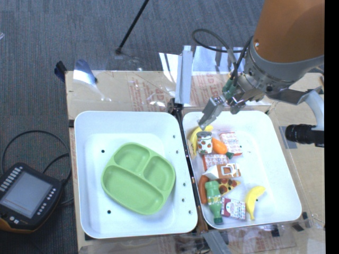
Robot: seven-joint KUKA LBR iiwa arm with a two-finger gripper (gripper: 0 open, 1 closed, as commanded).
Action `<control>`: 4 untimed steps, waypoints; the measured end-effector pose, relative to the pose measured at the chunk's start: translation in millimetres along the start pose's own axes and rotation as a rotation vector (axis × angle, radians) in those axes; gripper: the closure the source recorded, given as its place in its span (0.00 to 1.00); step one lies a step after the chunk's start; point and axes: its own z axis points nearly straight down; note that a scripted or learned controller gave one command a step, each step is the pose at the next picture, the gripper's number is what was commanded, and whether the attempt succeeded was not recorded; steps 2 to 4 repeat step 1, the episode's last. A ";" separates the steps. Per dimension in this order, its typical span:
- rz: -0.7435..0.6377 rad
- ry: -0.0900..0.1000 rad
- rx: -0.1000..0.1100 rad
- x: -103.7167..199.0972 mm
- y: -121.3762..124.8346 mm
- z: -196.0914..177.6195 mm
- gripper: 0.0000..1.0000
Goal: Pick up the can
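Note:
The can (204, 142) is small, with a dark lid and a pale label. It stands upright in the right bin (280, 157), close to the bin's left wall. My gripper (220, 112) hangs over the bin's far left corner, just above and behind the can. It is open and holds nothing. One grey finger (208, 114) slants down towards the can, and its tip ends a little short of the lid. The orange-banded wrist (288, 25) rises behind the gripper at the upper right.
Crowded around the can are a banana (194, 142), a carrot (219, 146), snack packets (231, 141), a carton (225, 171), a green bottle (214, 199) and a second banana (253, 199). A green divided plate (139, 178) lies in the left bin (90, 142).

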 end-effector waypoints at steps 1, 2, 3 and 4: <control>-0.173 0.002 0.004 83.3 0.6 172.1 0.00; -0.173 0.002 0.004 83.3 0.6 172.1 0.00; -0.173 0.002 0.004 83.3 0.6 172.1 0.00; -0.173 0.002 0.004 83.3 0.6 172.1 0.00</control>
